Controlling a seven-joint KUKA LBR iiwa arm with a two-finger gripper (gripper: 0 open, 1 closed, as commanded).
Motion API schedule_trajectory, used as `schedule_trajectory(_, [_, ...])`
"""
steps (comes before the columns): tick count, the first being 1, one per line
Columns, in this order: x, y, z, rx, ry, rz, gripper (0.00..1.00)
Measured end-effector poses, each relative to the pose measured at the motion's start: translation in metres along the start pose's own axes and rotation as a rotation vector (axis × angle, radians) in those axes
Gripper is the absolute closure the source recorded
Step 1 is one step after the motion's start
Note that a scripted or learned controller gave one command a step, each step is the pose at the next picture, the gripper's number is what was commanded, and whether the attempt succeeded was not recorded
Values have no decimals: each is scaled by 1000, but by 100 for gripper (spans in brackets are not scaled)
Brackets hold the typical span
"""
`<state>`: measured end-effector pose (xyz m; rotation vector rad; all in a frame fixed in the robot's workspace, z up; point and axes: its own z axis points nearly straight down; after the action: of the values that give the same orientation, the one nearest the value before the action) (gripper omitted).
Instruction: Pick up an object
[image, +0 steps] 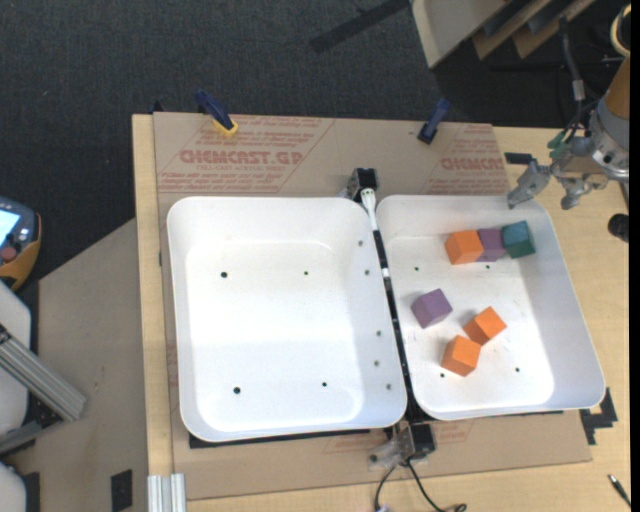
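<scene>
You see the pincer (548, 188) spread and holding nothing, hanging over the right bin's (560, 395) far right corner. Just below it, three cubes sit in a touching row running left to right: orange (463, 247), purple (491, 243), teal (517, 238). Nearer you lie a purple cube (431, 307) and two orange ones (487, 325) (461, 355), both turned diagonally. The left bin (190, 330) sits beside it on the worktop (165, 150).
</scene>
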<state>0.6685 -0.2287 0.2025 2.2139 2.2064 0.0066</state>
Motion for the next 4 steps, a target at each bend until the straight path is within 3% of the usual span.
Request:
schedule_trajectory(1, [7, -6, 93, -2, 6, -7, 0])
schedule_trajectory(2, [20, -36, 101, -6, 3, -6, 0])
schedule_trajectory(3, [13, 2, 105, 12, 16, -6, 0])
schedule_trajectory(4, [16, -13, 116, 13, 12, -5, 0])
